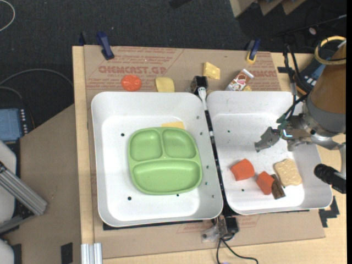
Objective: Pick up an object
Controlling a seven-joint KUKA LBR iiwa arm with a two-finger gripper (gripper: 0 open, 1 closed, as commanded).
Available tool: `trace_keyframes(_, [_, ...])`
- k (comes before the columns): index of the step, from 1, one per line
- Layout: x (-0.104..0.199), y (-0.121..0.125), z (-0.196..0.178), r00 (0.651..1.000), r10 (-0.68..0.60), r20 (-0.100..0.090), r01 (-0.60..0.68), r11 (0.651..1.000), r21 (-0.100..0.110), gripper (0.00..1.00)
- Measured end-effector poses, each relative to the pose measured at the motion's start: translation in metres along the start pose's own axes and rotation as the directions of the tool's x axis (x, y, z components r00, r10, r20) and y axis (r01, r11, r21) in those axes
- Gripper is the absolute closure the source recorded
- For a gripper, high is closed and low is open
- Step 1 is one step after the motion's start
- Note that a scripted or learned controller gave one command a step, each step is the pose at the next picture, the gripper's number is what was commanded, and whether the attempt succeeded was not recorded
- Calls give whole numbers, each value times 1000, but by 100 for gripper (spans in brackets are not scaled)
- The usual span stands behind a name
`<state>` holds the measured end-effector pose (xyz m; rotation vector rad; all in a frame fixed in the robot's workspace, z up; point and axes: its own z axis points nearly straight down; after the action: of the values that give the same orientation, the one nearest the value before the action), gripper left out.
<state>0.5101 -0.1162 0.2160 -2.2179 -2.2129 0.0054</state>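
Over the right bin, the grey arm reaches in from the right, its orange band showing near the frame's edge. Its claw hangs above the bin's bare white floor, fingers slightly spread and pointing left, with nothing between them.

Nearer than the claw, three small things lie on the right bin's floor. An orange block sits left of the others, apart from the claw. A smaller orange-red piece lies just right of it, touching a dark brown piece. A tan cracker-like square rests beside those two, on their right.

The left bin holds a green divided plate with three compartments. A pale yellow piece peeks out at the plate's far edge.

On the cardboard-covered bench beyond the bins lie an orange round thing, a pale yellow lump, a yellow wedge and a small red-and-white packet. Two blue clamps grip the cardboard's far edge.
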Motion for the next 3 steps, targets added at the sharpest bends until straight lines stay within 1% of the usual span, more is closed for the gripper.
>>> trace_keyframes(1, [25, -2, 96, 1000, -3, 0, 3, 1000, 3, 0])
trace_keyframes(2, [24, -14, 134, 1000, -2, 2, 2, 1000, -3, 0])
trace_keyframes(3, [-25, 25, 95, 1000, 0, 8, 0, 1000, -15, 0])
